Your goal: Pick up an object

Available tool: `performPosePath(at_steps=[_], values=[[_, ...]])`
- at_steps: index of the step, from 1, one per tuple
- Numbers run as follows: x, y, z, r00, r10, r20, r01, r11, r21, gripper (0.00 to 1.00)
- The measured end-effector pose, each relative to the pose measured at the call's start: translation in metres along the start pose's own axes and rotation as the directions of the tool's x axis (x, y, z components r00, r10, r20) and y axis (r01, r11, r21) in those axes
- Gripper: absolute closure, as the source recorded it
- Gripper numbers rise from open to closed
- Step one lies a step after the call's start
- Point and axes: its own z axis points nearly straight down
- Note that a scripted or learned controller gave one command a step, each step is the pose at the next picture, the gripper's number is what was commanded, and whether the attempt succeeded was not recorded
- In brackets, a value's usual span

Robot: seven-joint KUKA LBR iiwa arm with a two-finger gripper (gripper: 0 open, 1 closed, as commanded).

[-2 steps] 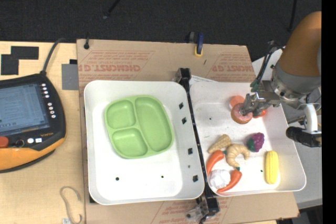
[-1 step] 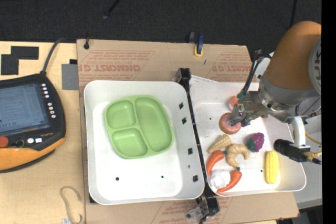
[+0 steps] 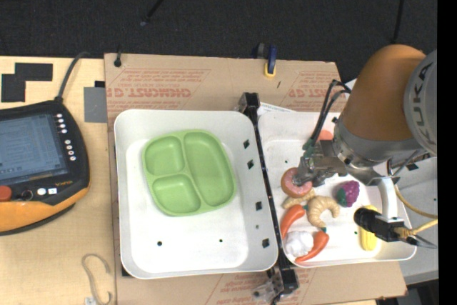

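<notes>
Bright, even overhead light, faint shadows in the white bins [image 3: 187, 243], picture slightly soft.

my arm reaches in from the right, and my gripper [image 3: 308, 169] hangs low in the right bin [image 3: 284, 145], at the upper edge of a pink ring-shaped toy [image 3: 291, 186]. just beside it lie a tan knobbly piece [image 3: 323, 208] and a purple lump [image 3: 348, 192]; nearer the front sit a red-orange pepper [image 3: 289, 219] and something white [image 3: 300, 243]. the left bin [image 3: 143, 243] holds a green divided plate [image 3: 189, 171].
</notes>
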Motion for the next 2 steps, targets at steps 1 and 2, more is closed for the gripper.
performPosePath(at_steps=[1,2], values=[[0.022,0.009,-0.010,1.000,0.000,0.001,0.000,1.000,-0.003,1.00],[0.019,0.014,0.001,1.000,0.002,0.002,-0.002,1.000,-0.001,1.00]])
